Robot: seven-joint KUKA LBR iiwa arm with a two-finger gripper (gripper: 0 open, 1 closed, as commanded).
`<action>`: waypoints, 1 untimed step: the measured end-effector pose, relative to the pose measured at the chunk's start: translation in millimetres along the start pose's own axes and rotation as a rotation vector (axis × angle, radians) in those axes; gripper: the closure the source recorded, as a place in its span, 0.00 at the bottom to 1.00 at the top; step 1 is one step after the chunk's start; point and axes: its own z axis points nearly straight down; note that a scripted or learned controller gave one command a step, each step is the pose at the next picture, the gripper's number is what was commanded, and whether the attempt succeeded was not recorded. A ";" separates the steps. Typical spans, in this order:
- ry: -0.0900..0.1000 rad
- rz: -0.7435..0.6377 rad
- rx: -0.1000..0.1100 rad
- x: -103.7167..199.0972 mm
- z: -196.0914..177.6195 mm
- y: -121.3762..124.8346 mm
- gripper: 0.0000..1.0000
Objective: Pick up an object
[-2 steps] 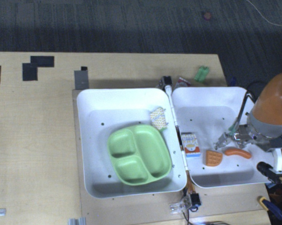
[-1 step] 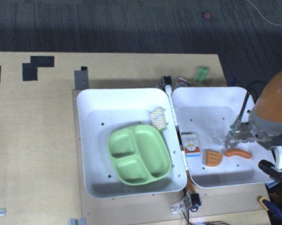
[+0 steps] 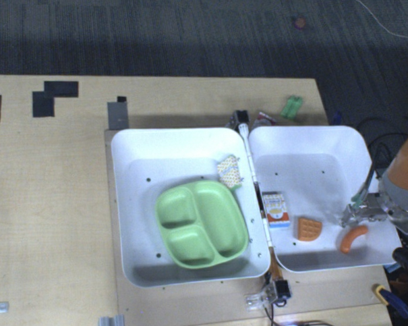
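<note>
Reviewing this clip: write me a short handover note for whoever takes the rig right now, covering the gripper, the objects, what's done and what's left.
Gripper: low over the right bin, near its right wall, just above the orange sausage-shaped toy. Nothing is visibly held.
Right bin: the sausage toy, a waffle-like piece, and a small carton by the divider.
Left bin: a green divided plate, with a small patterned item at the plate's upper right.
Done: arm brought in beside the sausage toy.
Left: the pick itself; no object is lifted yet.

A green clip (image 3: 292,107) lies behind the bins (image 3: 189,143).
</note>
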 end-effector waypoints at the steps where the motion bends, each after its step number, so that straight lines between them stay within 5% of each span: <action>1: 0.000 -0.004 -0.009 55.7 14.1 91.8 1.00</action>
